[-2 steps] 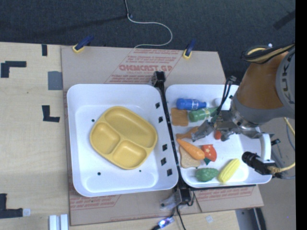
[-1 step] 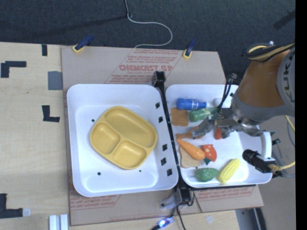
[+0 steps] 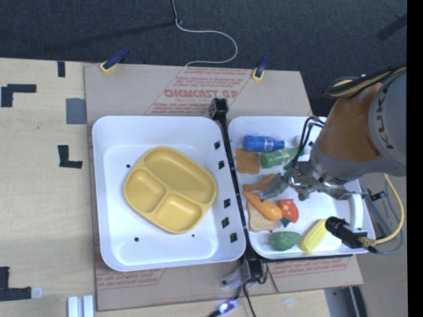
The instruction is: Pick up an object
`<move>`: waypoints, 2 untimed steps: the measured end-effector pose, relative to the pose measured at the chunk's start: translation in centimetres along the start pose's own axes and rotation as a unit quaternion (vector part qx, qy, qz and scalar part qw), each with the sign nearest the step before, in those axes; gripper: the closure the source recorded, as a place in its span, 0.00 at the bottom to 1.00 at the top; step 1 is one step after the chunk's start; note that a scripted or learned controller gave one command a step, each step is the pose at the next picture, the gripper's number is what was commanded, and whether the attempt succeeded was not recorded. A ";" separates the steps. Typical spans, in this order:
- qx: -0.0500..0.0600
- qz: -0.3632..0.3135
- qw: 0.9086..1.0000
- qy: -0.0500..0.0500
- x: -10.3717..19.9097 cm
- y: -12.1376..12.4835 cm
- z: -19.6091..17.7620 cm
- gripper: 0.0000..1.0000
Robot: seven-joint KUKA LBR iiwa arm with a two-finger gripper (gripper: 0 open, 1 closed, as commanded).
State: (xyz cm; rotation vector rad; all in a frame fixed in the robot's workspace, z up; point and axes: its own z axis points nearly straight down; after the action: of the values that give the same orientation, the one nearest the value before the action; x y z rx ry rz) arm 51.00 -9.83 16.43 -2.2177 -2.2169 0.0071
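The surface (image 3: 39,177) carries two white bins side by side. The left bin (image 3: 112,243) holds a yellow divided plate (image 3: 170,189), well apart from the work. The right bin (image 3: 264,125) is crowded with toy food, and the arm (image 3: 360,134) reaches over it from the right.

The hand (image 3: 276,189) hangs low over the middle of that pile, its dark tips close above a carrot (image 3: 263,208) and just beside a red piece (image 3: 289,210). Whether the tips are spread or pressed together I cannot tell, and nothing shows between them.

The likely trouble is the crowding. The carrot lies touching a brown slab (image 3: 260,222) and the red piece, so a closing grip may catch two things at once, or wedge on a neighbour and slip off. The carrot is tapered and smooth, so it may squirt out sideways. A blue bottle (image 3: 262,142), a green piece (image 3: 284,240) and a corn cob (image 3: 314,235) lie near enough to be knocked.
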 end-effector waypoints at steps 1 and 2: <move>0.000 0.000 1.000 0.000 -0.5 -0.1 4.5 0.00; -0.008 0.002 1.000 -0.005 -0.9 0.2 7.6 0.00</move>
State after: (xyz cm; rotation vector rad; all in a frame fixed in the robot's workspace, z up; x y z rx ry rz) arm 51.14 -10.68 8.84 -2.2343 -2.2259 -0.0004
